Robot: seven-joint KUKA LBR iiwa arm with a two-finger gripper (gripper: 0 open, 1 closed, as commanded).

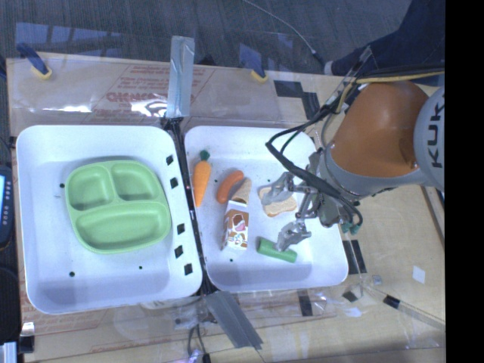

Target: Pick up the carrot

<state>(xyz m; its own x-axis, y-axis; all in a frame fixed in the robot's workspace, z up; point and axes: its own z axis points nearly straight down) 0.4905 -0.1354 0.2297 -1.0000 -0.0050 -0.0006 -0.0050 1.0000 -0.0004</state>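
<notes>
The carrot (201, 178), orange with a green top, lies at the left edge of the right bin (249, 138), next to the divider. My gripper (290, 210) hovers over the right half of that bin, well to the right of the carrot. Its fingers are spread, one (283, 184) near a bread slice and the other (293, 235) near a green stick. It is open and holds nothing.
An orange-red sausage (229, 186) lies just right of the carrot. A small carton (237, 229), a bread slice (277, 201) and a green stick (276, 249) lie nearby. The left bin (45, 278) holds a green divided plate (117, 205). Cables hang off the wrist.
</notes>
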